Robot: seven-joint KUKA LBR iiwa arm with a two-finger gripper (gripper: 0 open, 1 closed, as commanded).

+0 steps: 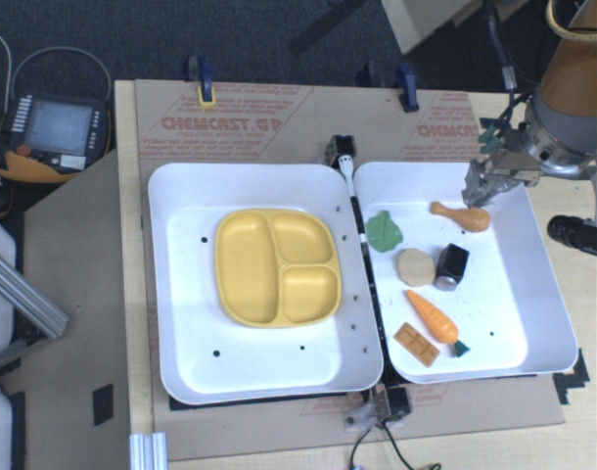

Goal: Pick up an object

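In the right bin [533, 292] lie several toy foods: a tan drumstick [462, 216], a green leafy piece [384, 231], a beige round piece [414, 266], a black block [452, 264], an orange carrot [435, 318] and a brown cracker [416, 344]. My gripper [482, 190] hangs over the back of this bin, its tips right above the drumstick's thick end. Nothing shows between the tips.
The left bin [181, 262] holds a yellow divided plate [278, 265]. A black divider rail [357, 233] runs between the bins. Blue clamps [206, 81] sit on the cardboard's far edge. A pendant screen [54, 125] lies at the far left.
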